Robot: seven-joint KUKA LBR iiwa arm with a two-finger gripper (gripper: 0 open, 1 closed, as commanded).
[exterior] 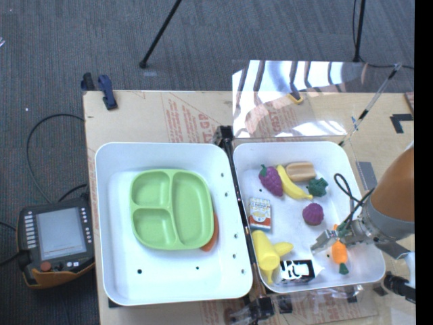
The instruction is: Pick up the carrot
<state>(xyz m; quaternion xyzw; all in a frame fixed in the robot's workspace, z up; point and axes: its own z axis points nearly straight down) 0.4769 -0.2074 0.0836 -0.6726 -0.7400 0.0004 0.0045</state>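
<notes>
The carrot is small and orange, with a green top pointing toward the front. It lies in the front right corner of the right bin. My gripper hangs right over the carrot's orange end, touching it or very close to it. The grey arm with its orange band comes in from the right edge. The wrist body hides how the gripper meets the carrot.
The right bin also holds purple grapes, a banana, a bun, broccoli, a purple ball, a small carton, a yellow bottle and a black-and-white box. A green divided plate lies in the left bin.
</notes>
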